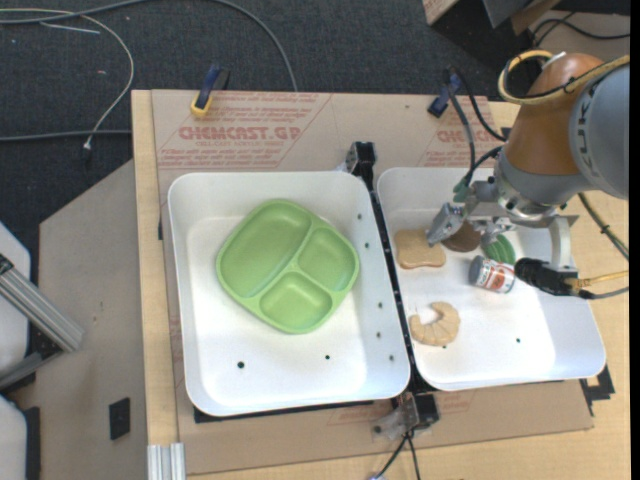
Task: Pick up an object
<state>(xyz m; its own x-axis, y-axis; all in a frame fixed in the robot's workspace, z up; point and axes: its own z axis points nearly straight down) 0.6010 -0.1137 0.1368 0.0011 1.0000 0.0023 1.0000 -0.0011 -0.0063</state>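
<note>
Over the right-hand bin we go, and the arm is reaching in from the right, orange band showing above the wrist, with the gripper hanging low over the bin's far half. Whether the jaws are released or clenched, I cannot tell from this slant; the wrist body hides the tips, and nothing is clearly seen held between them.

Plenty of candidates down there. A toast-shaped slice lies just beside the gripper, toward the divider. A brown rounded piece sits right under the tool, partly hidden. A small can lies on its side a little nearer the camera, with something green tucked behind it. A curled, croissant-like pastry rests well apart, toward the near edge. Across the divider, the left bin carries a green divided plate, well out of this play.

My read: this is the approach, the descent onto a target, not a lift. Nothing looks to be off the bin floor yet. The brown piece or the toast slice seems the likeliest pick, given where the tool hovers.

What the next move calls for, I'd say: settle straight down so the jaws straddle one item alone, close firmly, then rise cleanly. The crowding is the worry, since toast, brown piece and can all lie near each other, and a flat slice offers little edge to grip.
</note>
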